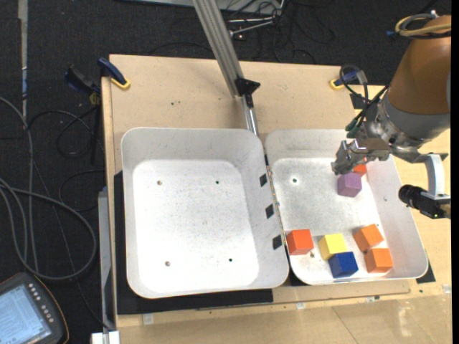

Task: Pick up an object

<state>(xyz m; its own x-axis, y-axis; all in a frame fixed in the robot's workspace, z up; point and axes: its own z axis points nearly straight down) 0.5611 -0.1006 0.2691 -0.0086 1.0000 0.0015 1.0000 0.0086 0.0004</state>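
Gripper (346, 161) hangs low over the far part of the right bin (409, 213), just above and beside a purple block (349, 184); whether its fingers are apart or together cannot be told, and nothing shows between them. That purple block is close to a cube, so it has no clear long axis; it sits turned a little against the bin walls. A small orange-red piece (360, 168) lies touching the gripper's near side. Along the near wall sit an orange block (300, 241), a yellow block (332, 246), a blue block (343, 264) and two more orange blocks (368, 236) (379, 260), close together. To the left is the left bin (133, 192)
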